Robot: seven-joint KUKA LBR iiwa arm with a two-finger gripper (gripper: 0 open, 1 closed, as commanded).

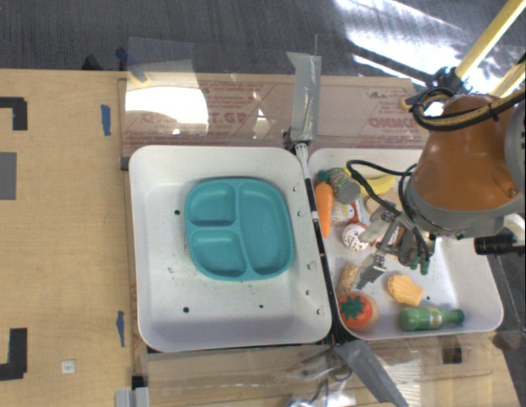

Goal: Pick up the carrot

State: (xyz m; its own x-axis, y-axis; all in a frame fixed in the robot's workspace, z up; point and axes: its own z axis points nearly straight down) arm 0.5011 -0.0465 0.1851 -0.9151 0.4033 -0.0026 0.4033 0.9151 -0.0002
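The carrot (324, 210) is orange with a green top. It lies along the left wall of the right bin (484, 308), pointing toward the front. My gripper (394, 257) hangs over the middle of that bin, to the right of the carrot and a little nearer the front, clear of it. Its fingers are spread open with nothing between them. The orange wrist band (462, 155) covers the bin's back right part.
Around the gripper lie a white red-dotted toy (356, 238), a brown piece (349, 275), a red tomato (359, 310), a yellow corn piece (405, 290), a green bottle (428, 317) and a banana (380, 181). A teal divided plate (240, 227) sits in the left bin (153, 253).
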